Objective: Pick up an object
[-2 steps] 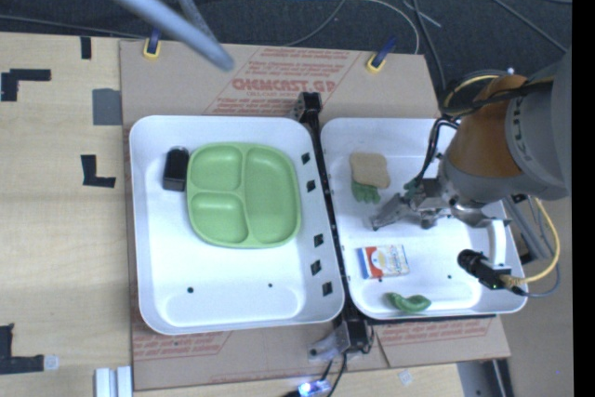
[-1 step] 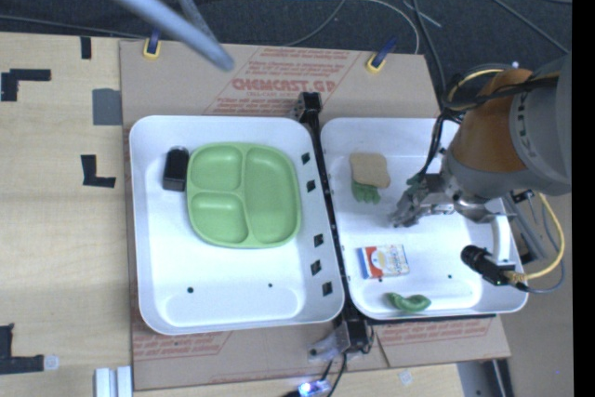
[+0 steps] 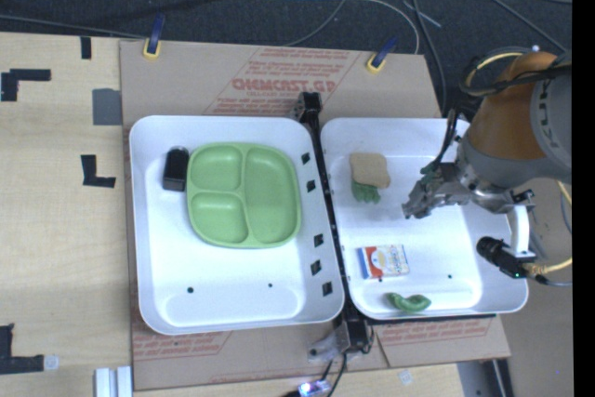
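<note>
Gripper (image 3: 418, 203) hovers with nothing visibly held, grip indiscernible; left of it, green piece (image 3: 365, 192) touches tan block (image 3: 369, 167), long axis unclear.

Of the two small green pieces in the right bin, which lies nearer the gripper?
The green piece beside the tan block, close to the gripper; the other green piece lies by the bin's front wall.
</note>
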You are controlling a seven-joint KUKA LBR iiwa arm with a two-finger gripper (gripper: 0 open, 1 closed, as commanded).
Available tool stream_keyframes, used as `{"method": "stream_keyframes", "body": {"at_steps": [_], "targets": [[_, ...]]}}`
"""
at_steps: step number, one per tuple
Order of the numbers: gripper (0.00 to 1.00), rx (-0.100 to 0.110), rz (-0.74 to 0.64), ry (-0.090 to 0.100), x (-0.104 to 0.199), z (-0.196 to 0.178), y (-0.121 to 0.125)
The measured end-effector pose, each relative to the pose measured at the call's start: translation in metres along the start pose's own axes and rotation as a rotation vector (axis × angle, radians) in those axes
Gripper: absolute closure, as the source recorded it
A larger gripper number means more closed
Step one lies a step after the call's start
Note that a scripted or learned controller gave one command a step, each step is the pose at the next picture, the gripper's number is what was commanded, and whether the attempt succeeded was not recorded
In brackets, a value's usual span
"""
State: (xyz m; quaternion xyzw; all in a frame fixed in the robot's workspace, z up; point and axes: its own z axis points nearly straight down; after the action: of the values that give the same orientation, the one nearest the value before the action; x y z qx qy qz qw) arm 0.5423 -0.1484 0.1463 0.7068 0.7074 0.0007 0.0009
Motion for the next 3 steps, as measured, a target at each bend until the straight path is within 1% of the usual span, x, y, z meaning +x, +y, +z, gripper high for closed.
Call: {"method": "stream_keyframes", "body": {"at_steps": [1, 2, 3], "targets": [[1.00, -0.002, 0.000, -0.001, -0.008, -0.052, 0.007], [1.00, -0.002, -0.001, -0.001, -0.008, -0.099, 0.008], [1.00, 0.004, -0.004, 0.001, 0.037, -0.090, 0.002]]}}
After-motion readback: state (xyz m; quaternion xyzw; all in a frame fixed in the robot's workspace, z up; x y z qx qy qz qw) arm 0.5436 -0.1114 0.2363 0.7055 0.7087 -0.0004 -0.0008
